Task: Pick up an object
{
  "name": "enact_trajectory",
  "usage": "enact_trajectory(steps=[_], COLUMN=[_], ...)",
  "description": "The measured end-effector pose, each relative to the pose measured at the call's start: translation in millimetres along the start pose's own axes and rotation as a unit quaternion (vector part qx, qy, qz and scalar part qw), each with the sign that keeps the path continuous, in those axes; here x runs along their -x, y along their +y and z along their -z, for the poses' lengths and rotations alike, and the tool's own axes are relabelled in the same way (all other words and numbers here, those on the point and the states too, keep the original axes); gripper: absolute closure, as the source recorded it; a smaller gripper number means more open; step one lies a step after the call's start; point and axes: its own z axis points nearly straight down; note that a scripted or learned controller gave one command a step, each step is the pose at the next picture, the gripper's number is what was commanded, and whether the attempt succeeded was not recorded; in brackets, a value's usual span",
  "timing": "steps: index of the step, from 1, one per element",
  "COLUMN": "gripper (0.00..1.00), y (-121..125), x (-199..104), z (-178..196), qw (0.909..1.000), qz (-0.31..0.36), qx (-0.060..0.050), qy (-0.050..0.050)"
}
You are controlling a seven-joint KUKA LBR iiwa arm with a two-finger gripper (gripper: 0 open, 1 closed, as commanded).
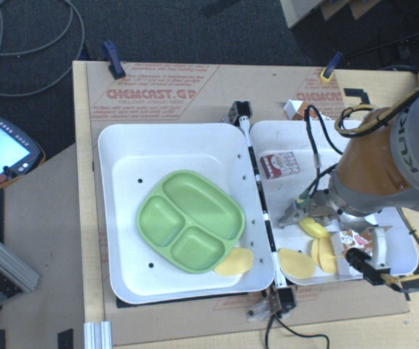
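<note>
My gripper (300,211) hangs low over the middle of the right bin (286,128), under the orange-banded wrist (369,167). A small yellow lemon-shaped piece (314,228) lies just beside and below it, touching or nearly so; I cannot tell whether it is held. A rounded yellow piece (297,264) and a narrow yellow piece (326,255) lie near the bin's front wall. Toward the back of that bin lies a red and white carton (278,164). A red and white packet (355,238) is partly hidden under the arm.
The left bin (115,195) holds a green divided plate (189,220), with a pale yellow piece (233,262) against its front right corner. Cables (318,140) loop over the back of the right bin. The arm covers that bin's right half.
</note>
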Motion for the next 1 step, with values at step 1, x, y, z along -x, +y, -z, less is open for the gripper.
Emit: enact_trajectory(steps=[1], gripper=[1.0], y=[0.5], x=[-0.1], z=[9.9], qw=[1.0], qz=[-0.001], qx=[0.001], qy=[0.0])
